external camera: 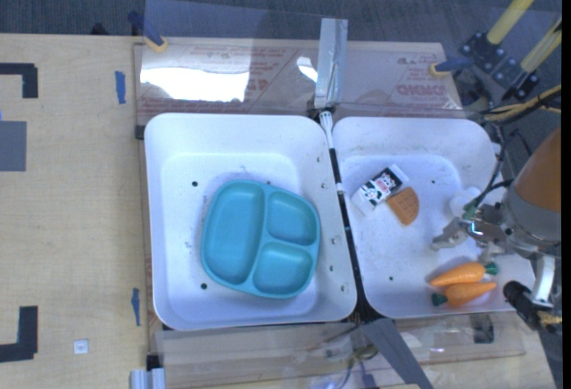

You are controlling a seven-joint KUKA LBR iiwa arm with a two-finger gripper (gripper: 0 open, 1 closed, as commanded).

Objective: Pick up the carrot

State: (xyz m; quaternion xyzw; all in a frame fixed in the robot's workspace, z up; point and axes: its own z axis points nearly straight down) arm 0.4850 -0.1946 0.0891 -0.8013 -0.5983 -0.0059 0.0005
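The grey two-finger gripper (457, 232) is hanging over the right-hand shallow white plastic bin (419, 133), near that bin's right wall, with its metal tips pointing leftward across the floor. Nothing is sitting between those tips; whether they are spread or closed I cannot tell from this slanted look.

The orange plastic toy carrot with a green leafy end (460, 274) is lying just below the pincer in the view, toward the bin's near edge, clear of the tips and not touching them. Its long axis is running roughly left to right, nearly level, with a second orange carrot-like piece (464, 293) pressing against its near side, a green stub at its left end.

Judging from this, the coming move is turning on a short shift toward the near edge and a descent, with the fingers needing to straddle the carrot across its short width while avoiding the neighbour beside it.
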